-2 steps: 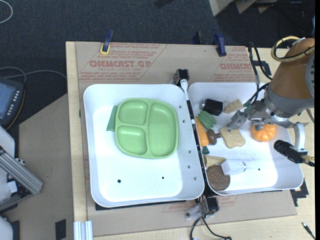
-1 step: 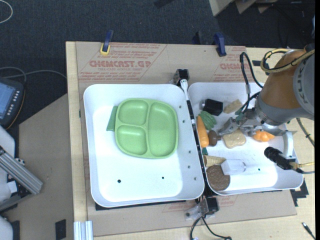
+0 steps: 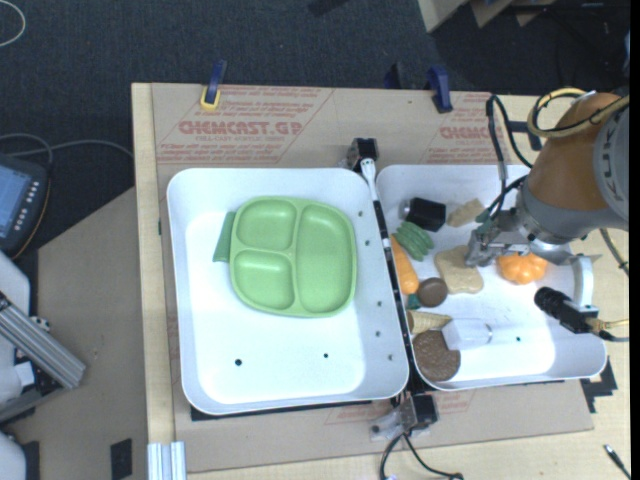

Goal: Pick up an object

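My gripper (image 3: 486, 246) hangs low over the middle of the right bin (image 3: 560, 368), reaching in from the right. Just below and left of it lies a beige bread-like piece (image 3: 461, 274). An orange fruit (image 3: 522, 268) sits right beside it on the right. A smaller tan piece (image 3: 465, 211) lies just above it. Further left are a black block (image 3: 427, 211), a green leafy item (image 3: 412, 238), an orange carrot (image 3: 403, 268) and a brown ball (image 3: 432, 291). Nothing shows as lifted.
The left bin (image 3: 200, 298) holds a green divided plate (image 3: 294, 256). At the right bin's front lie a pale cone (image 3: 428, 320), a round brown cookie (image 3: 436, 354) and a whitish clear item (image 3: 472, 333). The bins' shared wall runs between them.
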